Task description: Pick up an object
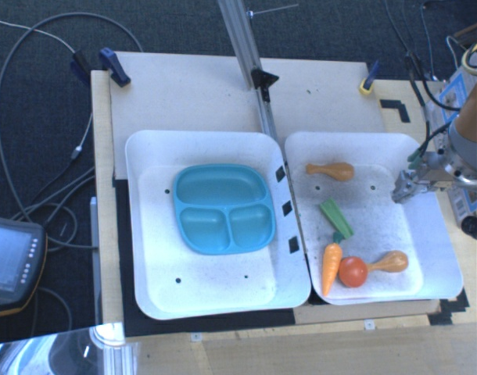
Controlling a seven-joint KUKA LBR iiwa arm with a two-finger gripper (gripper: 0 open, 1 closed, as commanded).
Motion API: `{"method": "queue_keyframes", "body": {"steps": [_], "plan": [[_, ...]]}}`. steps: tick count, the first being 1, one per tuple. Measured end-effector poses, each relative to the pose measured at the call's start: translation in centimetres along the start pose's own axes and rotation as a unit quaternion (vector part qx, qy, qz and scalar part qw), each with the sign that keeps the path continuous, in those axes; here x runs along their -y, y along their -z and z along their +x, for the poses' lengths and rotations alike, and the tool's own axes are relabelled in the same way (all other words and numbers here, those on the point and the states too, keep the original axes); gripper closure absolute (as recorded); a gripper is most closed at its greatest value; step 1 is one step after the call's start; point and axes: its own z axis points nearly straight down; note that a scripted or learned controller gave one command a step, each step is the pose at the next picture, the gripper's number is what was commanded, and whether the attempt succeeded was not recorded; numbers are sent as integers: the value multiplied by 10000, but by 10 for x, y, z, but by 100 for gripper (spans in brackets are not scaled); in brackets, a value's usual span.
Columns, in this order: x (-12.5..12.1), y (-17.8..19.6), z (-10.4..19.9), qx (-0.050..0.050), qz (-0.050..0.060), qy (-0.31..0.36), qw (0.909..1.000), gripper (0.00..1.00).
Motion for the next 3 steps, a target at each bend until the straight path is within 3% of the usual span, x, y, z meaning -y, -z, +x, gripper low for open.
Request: {"method": "queue_keyframes", "body": {"steps": [1,3], "plan": [[-1,14,0,-4,10,0,10000,100],[-25,17,103,-27,40,27,10000,100]]}}
